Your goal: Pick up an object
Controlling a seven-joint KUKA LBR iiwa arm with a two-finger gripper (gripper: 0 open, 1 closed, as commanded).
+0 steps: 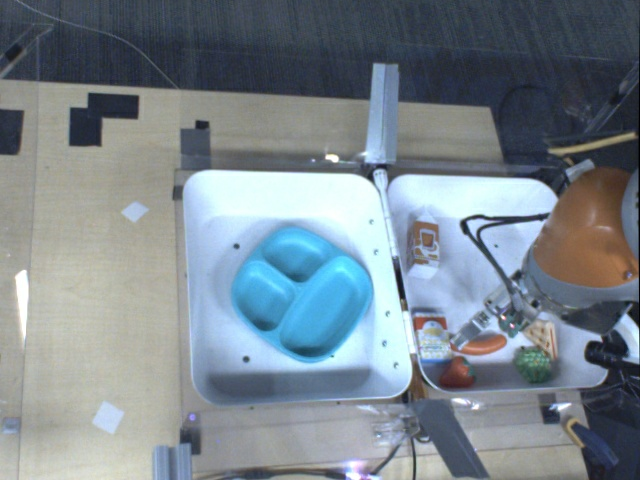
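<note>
Left bin (205, 268) on the tabletop (90, 298): just a blue divided plate (300, 293) sitting in the middle, three compartments, slightly rotated. Right bin (440, 193): small carton (424, 245) with an orange label near the left wall, roughly mid-height. Down at the near-left corner, a little box with a red top (432, 338), a red strawberry-looking thing (457, 372) just below it against the near edge. Orange carrot-ish piece (484, 345) beside the box, right at the gripper (477, 330) tip. Fingers touching or almost touching it, can't tell if pinched or released. Green bumpy toy (535, 364) and a cracker-like square (543, 334) near the near-right corner, under the arm (590, 238).
</note>
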